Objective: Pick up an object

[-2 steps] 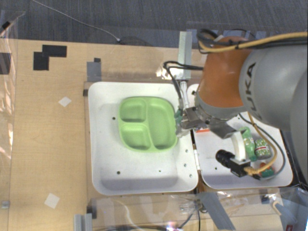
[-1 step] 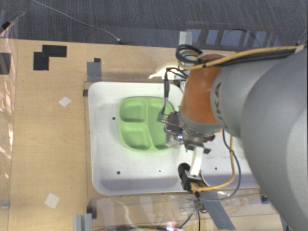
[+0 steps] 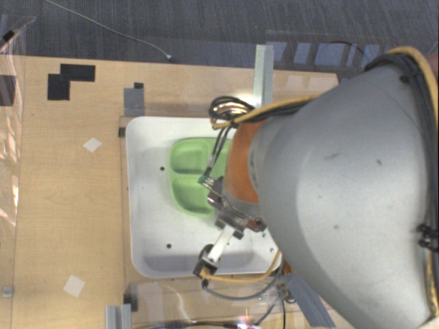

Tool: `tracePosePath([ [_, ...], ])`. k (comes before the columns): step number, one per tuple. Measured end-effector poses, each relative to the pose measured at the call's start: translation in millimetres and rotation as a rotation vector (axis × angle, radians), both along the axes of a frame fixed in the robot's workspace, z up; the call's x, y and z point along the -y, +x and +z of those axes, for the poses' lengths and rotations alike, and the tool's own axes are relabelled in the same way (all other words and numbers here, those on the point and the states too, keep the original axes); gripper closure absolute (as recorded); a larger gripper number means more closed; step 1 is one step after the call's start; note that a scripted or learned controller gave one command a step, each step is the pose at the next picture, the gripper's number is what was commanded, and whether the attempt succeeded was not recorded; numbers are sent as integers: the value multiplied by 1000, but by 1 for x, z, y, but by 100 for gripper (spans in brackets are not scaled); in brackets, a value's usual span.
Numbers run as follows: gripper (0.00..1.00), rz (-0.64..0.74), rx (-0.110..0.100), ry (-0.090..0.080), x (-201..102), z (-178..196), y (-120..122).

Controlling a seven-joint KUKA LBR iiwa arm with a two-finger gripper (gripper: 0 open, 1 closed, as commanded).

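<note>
A light green plate with several compartments lies in the middle of the left white bin. My gripper hangs below the orange wrist band, low over the plate's right edge. The big grey arm covers the right part of the plate and the bin beyond it. No object shows at the gripper.
The bin's left and front floor is bare white with two small dark dots. Metal brackets stand at the bin's corners. Black marks and pale square tags lie on the wooden bench to the left.
</note>
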State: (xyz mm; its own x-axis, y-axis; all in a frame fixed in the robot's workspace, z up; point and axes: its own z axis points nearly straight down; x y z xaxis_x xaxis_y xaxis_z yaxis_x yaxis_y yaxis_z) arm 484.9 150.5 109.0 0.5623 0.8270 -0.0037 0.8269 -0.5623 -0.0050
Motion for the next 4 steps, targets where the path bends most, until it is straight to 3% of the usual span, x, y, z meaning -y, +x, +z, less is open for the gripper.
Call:
tracePosePath([
  [1,100,-379,20,10,-85,-17,7],
  [2,100,-726,9,5,-76,94,31],
  [3,100,-769,5,0,-85,90,2],
  [4,100,-769,7,3,-84,101,4],
])
